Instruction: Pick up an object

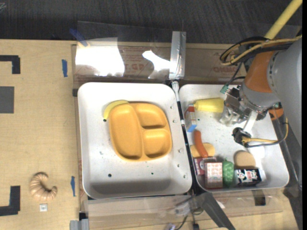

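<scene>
Right bin (pixel 280 174): gripper (pixel 229 115) low beside yellow bottle (pixel 210 105); whether it grips anything, cannot tell. Hot dog (pixel 200 143), bread roll (pixel 245 158), red box (pixel 213 171), green item (pixel 228 173), black carton (pixel 248 176) crowd the near edge. Left bin (pixel 91 128): yellow divided plate (pixel 139 130) over a banana (pixel 112 107). Croissant (pixel 43 186) on the surface (pixel 33 128).

A dark grey carpeted floor (pixel 144 6) runs along the far side. The bench top (pixel 36 128) is pale cardboard-brown — black tape marks (pixel 12 63) at its left edge, blue tape bits (pixel 64 67) nearer the middle.
</scene>
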You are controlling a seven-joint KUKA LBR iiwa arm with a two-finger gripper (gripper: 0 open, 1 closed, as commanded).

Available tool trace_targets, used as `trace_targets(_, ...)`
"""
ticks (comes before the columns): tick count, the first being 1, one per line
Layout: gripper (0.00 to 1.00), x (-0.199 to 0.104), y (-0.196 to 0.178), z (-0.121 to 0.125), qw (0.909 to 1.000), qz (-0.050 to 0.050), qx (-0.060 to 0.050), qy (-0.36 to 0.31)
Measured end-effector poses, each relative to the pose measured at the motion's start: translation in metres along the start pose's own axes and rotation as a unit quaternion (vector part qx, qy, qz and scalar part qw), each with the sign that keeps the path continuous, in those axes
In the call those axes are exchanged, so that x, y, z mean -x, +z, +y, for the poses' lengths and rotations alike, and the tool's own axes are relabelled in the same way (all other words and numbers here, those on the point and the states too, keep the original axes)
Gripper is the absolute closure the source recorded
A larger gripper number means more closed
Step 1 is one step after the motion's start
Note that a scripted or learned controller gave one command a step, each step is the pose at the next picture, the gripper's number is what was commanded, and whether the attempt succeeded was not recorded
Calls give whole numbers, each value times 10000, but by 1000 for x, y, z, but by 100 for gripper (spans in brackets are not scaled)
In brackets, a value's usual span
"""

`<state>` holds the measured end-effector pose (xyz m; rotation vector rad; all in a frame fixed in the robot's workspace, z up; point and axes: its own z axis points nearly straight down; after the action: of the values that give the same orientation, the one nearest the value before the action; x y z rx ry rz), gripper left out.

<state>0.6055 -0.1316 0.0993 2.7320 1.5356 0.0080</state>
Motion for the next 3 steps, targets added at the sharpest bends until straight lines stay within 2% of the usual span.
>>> trace_targets(1,100,-20,-29,58,9993,-14,-68,-374)
trace_targets(2,100,24,-55,46,9977,-5,-44,-672)
trace_targets(3,0,22,-53,45,9976,-5,-58,-687)
